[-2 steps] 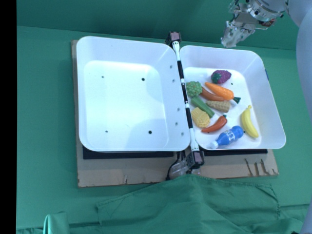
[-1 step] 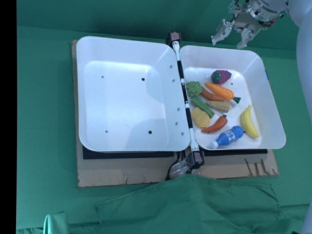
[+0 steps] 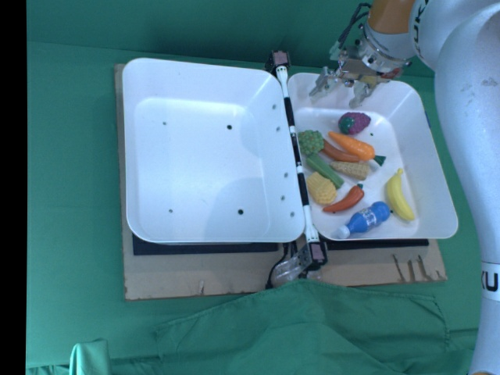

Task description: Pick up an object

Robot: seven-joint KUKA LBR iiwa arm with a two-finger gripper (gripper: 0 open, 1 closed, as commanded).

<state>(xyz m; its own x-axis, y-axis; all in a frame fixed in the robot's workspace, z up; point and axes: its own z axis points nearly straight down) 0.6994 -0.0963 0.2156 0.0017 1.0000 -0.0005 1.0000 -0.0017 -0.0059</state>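
Left bin (image 3: 205,151), the bigger-looking one, has bare white floor w/ a few dark dots. Right bin (image 3: 426,143) holds all the toy food, bunched toward its left and near side: blue bottle (image 3: 366,219) nearest, yellow banana (image 3: 399,196) right of it, orange carrot (image 3: 353,145) mid-bin, corn (image 3: 321,187), red pepper (image 3: 345,200), broccoli (image 3: 311,141), dark-red strawberry (image 3: 353,122) farthest. Gripper (image 3: 341,89) hangs over right bin's far-left corner, fingers apart, nothing between them; strawberry lies just near of it.

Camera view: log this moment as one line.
gripper: above right bin far edge, nothing held | strawberry: nearest toy, in bin | left bin: beside it
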